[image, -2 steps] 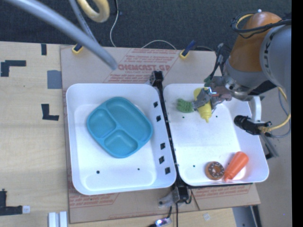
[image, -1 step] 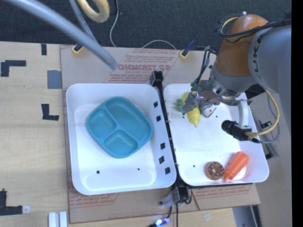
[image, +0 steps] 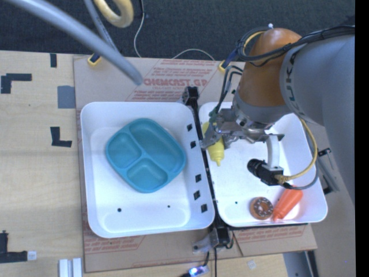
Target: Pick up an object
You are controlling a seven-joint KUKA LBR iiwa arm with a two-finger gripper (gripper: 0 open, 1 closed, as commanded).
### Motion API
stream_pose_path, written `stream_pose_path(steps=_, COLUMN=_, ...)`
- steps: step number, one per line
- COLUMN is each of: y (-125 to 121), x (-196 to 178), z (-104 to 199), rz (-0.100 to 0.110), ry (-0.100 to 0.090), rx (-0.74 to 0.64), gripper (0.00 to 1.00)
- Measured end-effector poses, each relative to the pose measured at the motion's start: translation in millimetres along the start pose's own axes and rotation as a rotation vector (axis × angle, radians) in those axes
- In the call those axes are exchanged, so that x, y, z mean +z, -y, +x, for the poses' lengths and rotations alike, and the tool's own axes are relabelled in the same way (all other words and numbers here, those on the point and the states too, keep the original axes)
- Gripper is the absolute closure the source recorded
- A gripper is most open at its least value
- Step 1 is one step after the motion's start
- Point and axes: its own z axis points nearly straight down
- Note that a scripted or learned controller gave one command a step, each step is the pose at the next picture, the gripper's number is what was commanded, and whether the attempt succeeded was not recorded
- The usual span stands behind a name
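Observation:
My gripper (image: pixel 216 145) reaches down at the left edge of the right bin (image: pixel 305 212). A yellow object (image: pixel 217 153) sits right under it against the bin's left wall; whether it is gripped cannot be made out. An orange carrot-like toy (image: pixel 286 203) and a brown sprinkled donut (image: pixel 262 208) lie at the right bin's front. A blue divided plate (image: pixel 145 154) rests in the left bin (image: pixel 98 212).
The arm's orange band (image: pixel 271 45) and grey body cover the right bin's back half. A black camera part with a yellow cable (image: pixel 266 172) hangs over the bin's middle. Black clips (image: pixel 199 178) line the wall between the bins.

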Motion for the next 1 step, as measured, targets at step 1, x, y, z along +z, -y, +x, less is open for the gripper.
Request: stream_pose_path(steps=1, y=15.2, x=13.6, z=54.0, rz=0.001, ry=0.000, rx=-0.001, gripper=1.00)
